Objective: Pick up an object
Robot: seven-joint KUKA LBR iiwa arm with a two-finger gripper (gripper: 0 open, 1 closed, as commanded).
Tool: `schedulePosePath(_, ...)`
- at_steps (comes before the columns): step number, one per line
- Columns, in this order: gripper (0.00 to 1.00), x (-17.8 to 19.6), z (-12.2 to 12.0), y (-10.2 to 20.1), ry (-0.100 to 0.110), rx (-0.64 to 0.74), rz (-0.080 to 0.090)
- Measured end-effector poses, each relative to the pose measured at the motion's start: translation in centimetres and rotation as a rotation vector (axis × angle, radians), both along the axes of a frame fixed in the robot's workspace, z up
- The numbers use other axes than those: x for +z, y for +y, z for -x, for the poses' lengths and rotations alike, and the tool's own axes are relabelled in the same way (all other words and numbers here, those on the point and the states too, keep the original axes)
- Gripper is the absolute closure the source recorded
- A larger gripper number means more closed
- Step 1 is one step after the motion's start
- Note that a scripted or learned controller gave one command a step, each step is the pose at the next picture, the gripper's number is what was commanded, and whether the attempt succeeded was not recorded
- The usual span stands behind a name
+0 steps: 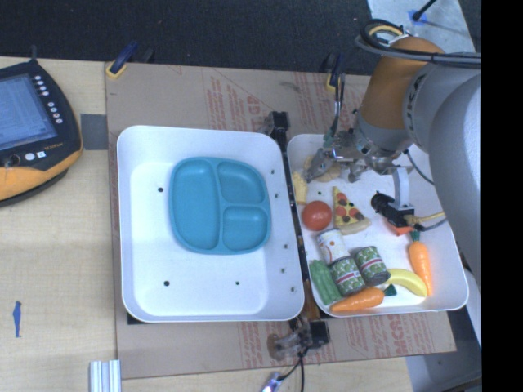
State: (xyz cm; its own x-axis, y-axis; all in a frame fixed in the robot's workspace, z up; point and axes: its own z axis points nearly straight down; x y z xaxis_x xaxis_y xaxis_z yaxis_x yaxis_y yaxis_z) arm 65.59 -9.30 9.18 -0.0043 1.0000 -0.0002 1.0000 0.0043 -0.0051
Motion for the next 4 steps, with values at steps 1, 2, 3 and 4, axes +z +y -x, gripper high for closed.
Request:
schedulePosePath(1,1.00,1.1,0.0,-0.1,0.002,0.002,0.000)
schedulePosePath(2,0.00,1.0,0.0,-0.1,0.002,0.002,0.000)
schedulePosePath(3,0.00,0.0,0.0,0.0,0.000,0.001,0.000)
schedulePosePath(4,1.00,1.1,0.0,-0.1,0.002,0.003,0.000)
